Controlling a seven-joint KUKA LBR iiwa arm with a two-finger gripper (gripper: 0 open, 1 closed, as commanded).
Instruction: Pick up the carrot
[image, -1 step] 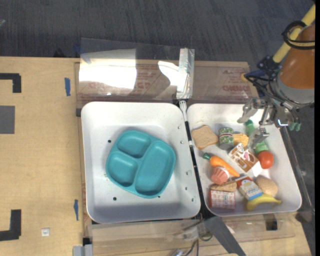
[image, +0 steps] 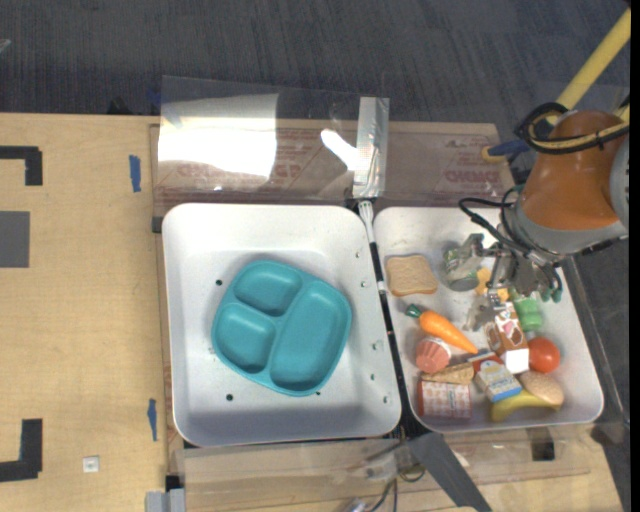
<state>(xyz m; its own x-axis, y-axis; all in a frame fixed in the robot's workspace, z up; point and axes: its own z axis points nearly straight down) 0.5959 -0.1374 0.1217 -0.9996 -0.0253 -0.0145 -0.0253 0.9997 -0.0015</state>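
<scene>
The carrot (image: 447, 331) lies in the right bin (image: 590, 385), its long axis running from upper left to lower right. The gripper (image: 497, 295) hangs just to its upper right, with nothing visibly held; how far open it is cannot be told.

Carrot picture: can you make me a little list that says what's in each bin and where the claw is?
left bin: teal tray with three compartments
right bin: pile of toy food
carrot: lying on its side near the middle of the right bin, orange, not lifted
near the carrot: bread slice above it, red tomato to its right
claw: over the right bin, right of the carrot
</scene>
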